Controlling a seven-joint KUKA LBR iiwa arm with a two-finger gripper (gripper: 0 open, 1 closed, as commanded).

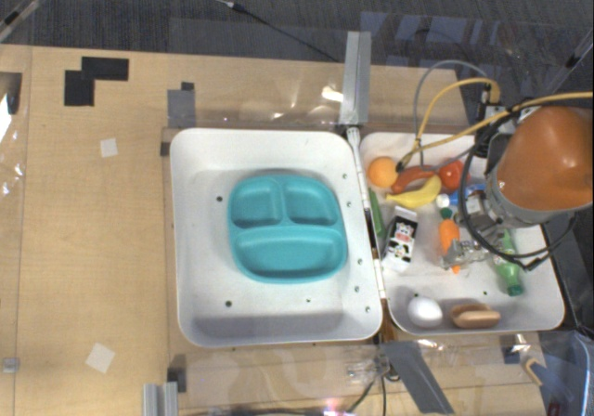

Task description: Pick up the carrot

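Carrot (448, 234) lies mid right bin (548, 312), at 9 o'clock from the gripper (461, 254), which sits just beside it. Claw state: cannot tell (cables and wrist clutter the view). Risk: banana (419, 191) and tomato (452, 174) crowd at 12 o'clock; the claw may nudge the carrot aside.

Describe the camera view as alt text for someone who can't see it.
A grey robot arm with an orange band reaches from the right over the right white bin, its gripper beside a small orange carrot among toy foods. The left white bin holds a teal divided plastic plate.
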